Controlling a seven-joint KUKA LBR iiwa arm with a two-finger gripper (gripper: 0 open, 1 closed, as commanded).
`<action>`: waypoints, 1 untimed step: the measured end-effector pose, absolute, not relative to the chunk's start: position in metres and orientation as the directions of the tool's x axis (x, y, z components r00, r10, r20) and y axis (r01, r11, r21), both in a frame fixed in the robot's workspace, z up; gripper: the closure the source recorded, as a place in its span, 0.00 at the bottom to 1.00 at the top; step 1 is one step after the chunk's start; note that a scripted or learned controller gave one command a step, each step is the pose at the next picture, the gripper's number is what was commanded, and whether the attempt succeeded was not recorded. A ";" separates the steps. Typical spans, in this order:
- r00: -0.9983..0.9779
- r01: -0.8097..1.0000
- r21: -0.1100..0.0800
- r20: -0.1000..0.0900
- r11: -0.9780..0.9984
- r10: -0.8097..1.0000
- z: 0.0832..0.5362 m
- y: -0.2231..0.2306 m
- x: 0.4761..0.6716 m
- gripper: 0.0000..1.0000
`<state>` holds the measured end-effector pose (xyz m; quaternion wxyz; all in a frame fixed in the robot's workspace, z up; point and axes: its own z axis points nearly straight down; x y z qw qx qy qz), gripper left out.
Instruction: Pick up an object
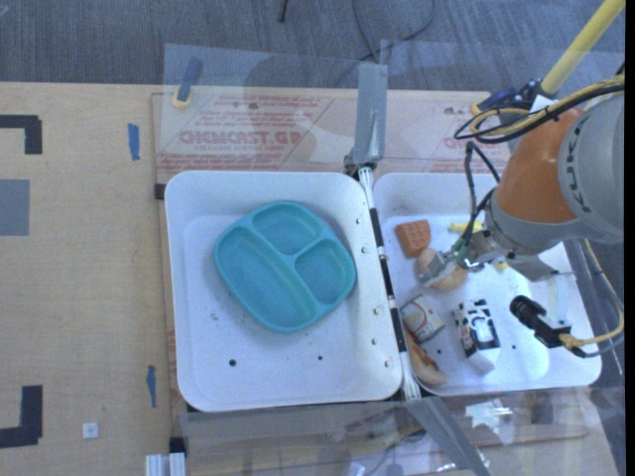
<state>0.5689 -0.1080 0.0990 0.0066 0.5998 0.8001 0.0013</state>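
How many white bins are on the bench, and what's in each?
2. The left bin holds a teal divided plate. The right bin holds several small items under the arm; some may be hidden.

Faint red lettering on board [243,137], unreadable

The grey arm [585,167], orange-banded above its wrist, reaches in from the right, its end effector [464,258] lowered, pointing down and leftward.

Teal divided plate [286,264] in left bin [198,365].
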 end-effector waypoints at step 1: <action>-0.396 0.918 0.001 -0.002 0.396 0.918 0.185 -0.029 0.612 1.00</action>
